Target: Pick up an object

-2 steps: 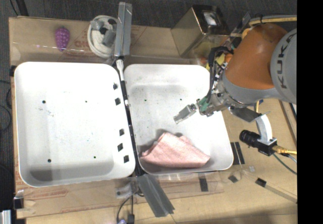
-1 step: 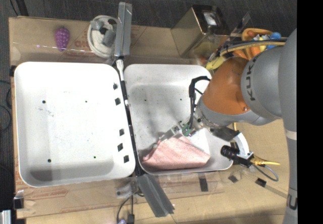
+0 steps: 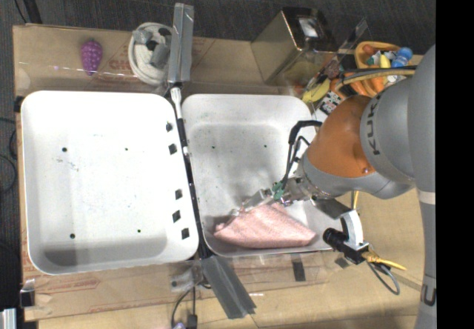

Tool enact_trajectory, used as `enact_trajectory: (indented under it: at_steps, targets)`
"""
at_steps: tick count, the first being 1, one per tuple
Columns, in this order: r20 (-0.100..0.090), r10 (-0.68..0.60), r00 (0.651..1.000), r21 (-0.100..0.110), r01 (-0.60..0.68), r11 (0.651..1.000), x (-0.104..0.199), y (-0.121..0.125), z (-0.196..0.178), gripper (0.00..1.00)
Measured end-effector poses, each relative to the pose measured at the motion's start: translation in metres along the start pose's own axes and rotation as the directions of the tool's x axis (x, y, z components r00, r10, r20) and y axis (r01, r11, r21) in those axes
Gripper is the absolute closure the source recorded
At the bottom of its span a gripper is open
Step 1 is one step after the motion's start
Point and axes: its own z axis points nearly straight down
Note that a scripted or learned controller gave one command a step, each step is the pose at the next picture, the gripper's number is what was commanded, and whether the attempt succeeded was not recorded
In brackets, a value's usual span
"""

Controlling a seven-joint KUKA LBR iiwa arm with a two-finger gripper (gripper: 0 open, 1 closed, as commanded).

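Pink cloth [image 3: 263,231] lies bunched along the near edge of the right bin [image 3: 222,120], beside the divider from the left bin [image 3: 96,172]. A purple object [image 3: 91,55] sits on the bench [image 3: 52,46] behind the left bin. The gripper [image 3: 272,194] hovers just above the cloth's upper edge; whether the fingers are open or closed cannot be told.

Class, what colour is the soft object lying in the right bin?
Pale pink, seen in the camera view.
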Motion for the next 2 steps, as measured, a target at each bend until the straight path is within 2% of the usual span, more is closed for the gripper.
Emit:
enact_trajectory:
  at_steps: [1,2]
  targets:
    - [0.0,0.004,1.0,0.001,-0.004,1.0,0.012,-0.003,0.001,0.0]
    - [0.002,-0.098,0.995,-0.001,0.098,0.995,0.031,-0.012,-0.093,0.0]
